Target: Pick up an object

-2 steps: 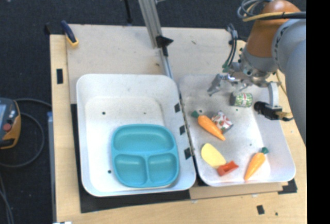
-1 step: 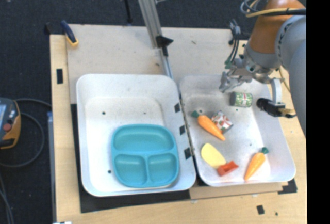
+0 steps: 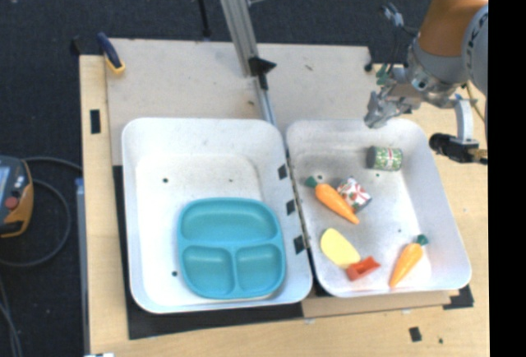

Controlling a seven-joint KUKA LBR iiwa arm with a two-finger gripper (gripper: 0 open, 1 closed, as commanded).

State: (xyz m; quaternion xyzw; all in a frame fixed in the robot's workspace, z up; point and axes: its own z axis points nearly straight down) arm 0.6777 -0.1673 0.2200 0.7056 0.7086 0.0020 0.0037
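Note:
The right bin (image 3: pixel 440 207) holds several small items: a green can (image 3: pixel 385 157) lying on its side near the back, a carrot (image 3: pixel 335 199) in the middle, a red-and-white crumpled wrapper (image 3: pixel 355 193) touching it, a yellow piece (image 3: pixel 339 248), a small red block (image 3: pixel 362 268) and a second carrot (image 3: pixel 407 261) at the front right. My gripper (image 3: pixel 378 115) hangs above the back rim of the right bin, behind and a little left of the green can. Nothing shows between its fingers.
The left bin (image 3: pixel 156 158) bears a teal divided tray (image 3: pixel 231 248) at its front. A metal post (image 3: pixel 238 18) rises behind the gap between the bins. A blue-and-yellow clamp (image 3: pixel 109 53) sits at the bench's back left corner.

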